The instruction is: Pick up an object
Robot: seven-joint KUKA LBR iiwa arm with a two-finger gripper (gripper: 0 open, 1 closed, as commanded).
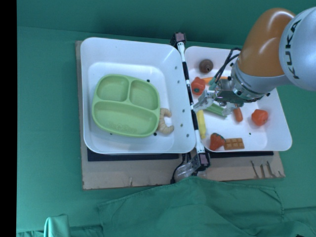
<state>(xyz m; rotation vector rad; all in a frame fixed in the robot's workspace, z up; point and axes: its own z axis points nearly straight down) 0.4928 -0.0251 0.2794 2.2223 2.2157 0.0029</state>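
Observation:
My gripper hangs over the left part of the right bin, low among the toy foods. Just left of it lies a red-orange pepper. A green stick pokes out under it. A yellow corn piece lies just below it along the bin's left wall. Nothing is visibly held. The wrist hides what lies directly beneath it.
The right bin also holds a brown ball, a small orange sausage, a red-orange lump, a strawberry and a brown waffle bar. In the left bin sit a green divided plate and a croissant.

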